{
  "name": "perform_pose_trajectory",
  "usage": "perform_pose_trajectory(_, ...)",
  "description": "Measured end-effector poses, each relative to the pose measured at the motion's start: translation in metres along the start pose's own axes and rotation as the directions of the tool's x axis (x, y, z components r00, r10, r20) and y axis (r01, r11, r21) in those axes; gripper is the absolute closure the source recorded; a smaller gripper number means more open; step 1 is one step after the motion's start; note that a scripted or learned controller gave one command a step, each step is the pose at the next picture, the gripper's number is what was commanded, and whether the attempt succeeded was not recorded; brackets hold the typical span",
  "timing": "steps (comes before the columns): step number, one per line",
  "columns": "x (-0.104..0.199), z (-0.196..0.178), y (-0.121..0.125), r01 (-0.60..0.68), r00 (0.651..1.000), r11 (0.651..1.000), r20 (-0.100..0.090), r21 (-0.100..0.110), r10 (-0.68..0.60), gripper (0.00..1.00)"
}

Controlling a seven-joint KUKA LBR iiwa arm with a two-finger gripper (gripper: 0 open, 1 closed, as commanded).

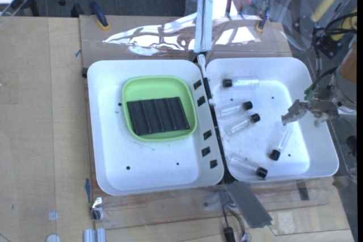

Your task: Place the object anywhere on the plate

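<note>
In the right bin [317, 161], five vials [241, 123]; one plate [159, 107].

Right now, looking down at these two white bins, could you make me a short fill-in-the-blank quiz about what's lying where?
1. The light green square plate sits in the ____ white bin.
2. On that plate lies a dark ribbed ____.
3. The clear plastic tubes with black caps number ____, all in the right white bin.
4. The grey metal gripper hovers over the ____ bin.

Missing words: left; tray; five; right
</note>
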State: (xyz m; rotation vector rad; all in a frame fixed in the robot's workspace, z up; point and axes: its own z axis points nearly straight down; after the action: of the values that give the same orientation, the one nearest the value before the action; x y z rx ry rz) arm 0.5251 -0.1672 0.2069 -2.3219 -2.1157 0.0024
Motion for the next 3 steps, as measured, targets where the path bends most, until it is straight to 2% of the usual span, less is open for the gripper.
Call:
perform_pose_trajectory(1, -0.049, -0.130, 0.039, -0.087, 0.996, 0.996, 0.001, -0.003, 0.087, 0.00)
perform_pose_trajectory(2, -0.038, -0.229, 0.050, -0.101, 0.995, 0.995, 0.000, -0.003, 0.101, 0.00)
perform_pose_trajectory(3, -0.037, -0.228, 0.050, -0.101, 0.995, 0.995, 0.000, -0.002, 0.101, 0.00)
